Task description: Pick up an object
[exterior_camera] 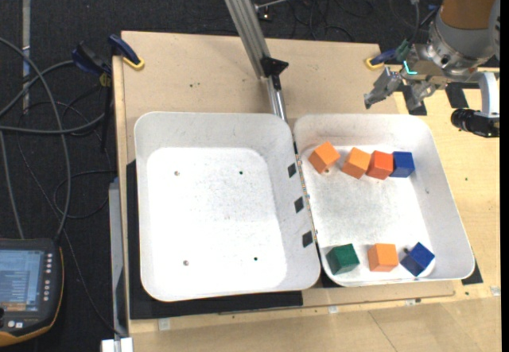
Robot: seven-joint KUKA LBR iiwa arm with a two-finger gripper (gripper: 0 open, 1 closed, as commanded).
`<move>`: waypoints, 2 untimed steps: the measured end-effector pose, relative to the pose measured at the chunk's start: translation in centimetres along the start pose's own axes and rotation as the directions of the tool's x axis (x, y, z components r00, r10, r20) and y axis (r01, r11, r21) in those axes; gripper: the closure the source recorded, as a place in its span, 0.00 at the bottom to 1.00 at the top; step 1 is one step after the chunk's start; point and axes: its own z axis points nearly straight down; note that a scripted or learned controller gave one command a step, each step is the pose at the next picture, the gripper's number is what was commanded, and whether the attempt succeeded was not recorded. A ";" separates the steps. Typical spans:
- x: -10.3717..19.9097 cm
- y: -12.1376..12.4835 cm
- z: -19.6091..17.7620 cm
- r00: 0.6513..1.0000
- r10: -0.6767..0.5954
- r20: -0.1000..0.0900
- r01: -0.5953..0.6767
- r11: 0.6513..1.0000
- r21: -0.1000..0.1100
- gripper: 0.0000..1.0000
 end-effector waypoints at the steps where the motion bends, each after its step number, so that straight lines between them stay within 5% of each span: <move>1: 0.0 0.1 -0.3 1.000 -0.002 0.001 0.002 1.000 -0.004 0.00; 2: 0.7 -0.7 4.8 1.000 0.000 0.001 0.000 1.000 0.000 0.00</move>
